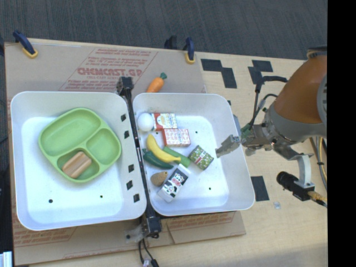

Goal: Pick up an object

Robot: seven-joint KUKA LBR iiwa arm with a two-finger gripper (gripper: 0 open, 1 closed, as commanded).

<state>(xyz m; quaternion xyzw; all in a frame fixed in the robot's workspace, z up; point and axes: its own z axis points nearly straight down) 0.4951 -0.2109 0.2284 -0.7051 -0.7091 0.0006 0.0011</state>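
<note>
A green plate (80, 143) holding a sausage (77, 164) sat in the left bin (22, 204). In the right bin (222, 196), a banana (158, 151), its long axis running far-left to near-right, lay beside a green carton (201, 157). The gripper (228, 145) hovered just right of that carton, the nearest pick; whether its fingers were apart could not be told.
</note>
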